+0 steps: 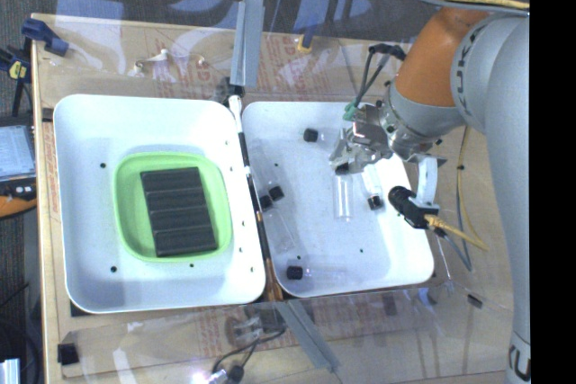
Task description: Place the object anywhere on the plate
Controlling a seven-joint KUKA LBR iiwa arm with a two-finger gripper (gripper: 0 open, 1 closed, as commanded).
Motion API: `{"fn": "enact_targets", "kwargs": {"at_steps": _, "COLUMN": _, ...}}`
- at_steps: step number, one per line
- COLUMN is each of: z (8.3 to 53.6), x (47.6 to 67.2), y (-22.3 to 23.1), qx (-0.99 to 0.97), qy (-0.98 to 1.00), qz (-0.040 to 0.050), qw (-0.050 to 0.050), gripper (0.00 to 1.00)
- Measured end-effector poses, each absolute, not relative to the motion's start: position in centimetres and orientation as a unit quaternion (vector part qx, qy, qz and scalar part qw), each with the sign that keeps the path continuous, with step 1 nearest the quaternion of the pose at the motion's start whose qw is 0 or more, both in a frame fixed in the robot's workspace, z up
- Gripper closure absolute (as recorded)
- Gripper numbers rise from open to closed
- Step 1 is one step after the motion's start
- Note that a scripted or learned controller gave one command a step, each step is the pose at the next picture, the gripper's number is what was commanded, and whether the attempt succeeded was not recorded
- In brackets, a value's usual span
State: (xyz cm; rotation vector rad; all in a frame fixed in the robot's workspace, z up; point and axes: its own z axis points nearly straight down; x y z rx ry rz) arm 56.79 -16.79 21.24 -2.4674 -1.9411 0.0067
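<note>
Two bins on the bench [135, 58], then? (asker)

Two, white and shallow, side by side, seen from the overhead camera. Left bin [72, 193], right bin [315, 252]. (me)

Where is the plate? (asker)

In the left bin, near its middle. Green plate [126, 193], rounded corners, raised rim. (me)

And the thing for it? (asker)

A dark ridged block [178, 211] lies flat on the plate, inside the rim, its long side running up and down the view. (me)

Your pincer? (me being asked, by asker)

My pincer [358, 153] hangs over the upper right part of the right bin, well apart from the plate and the block. Clenched or released: I cannot tell, the wrist and cables crowd it. I see nothing gripped in it. (me)

What lies below it? (asker)

A clear tube [344, 198] on the bin floor, just beside my pincer on the near side. Small black bits [310, 136] are scattered about the same bin, some near the wall between the bins. (me)

The arm? (asker)

My arm [486, 103] comes in from the right, orange band [441, 58] above the wrist. (me)
</note>
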Motion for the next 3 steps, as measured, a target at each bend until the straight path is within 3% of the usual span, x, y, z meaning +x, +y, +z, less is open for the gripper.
{"fn": "enact_targets", "kwargs": {"at_steps": 1, "z": 15.5, "x": 55.0, "y": -10.9, "qx": -0.735, "qy": -0.679, "qz": 0.0026, "qw": 0.002, "gripper": 1.0}}
{"fn": "enact_targets", "kwargs": {"at_steps": 2, "z": 19.1, "x": 52.0, "y": -3.1, "qx": -0.687, "qy": -0.727, "qz": 0.0016, "qw": 0.002, "gripper": 1.0}}
{"fn": "enact_targets", "kwargs": {"at_steps": 3, "z": 19.1, "x": 52.0, "y": -3.1, "qx": -0.687, "qy": -0.727, "qz": 0.0016, "qw": 0.002, "gripper": 0.0}}
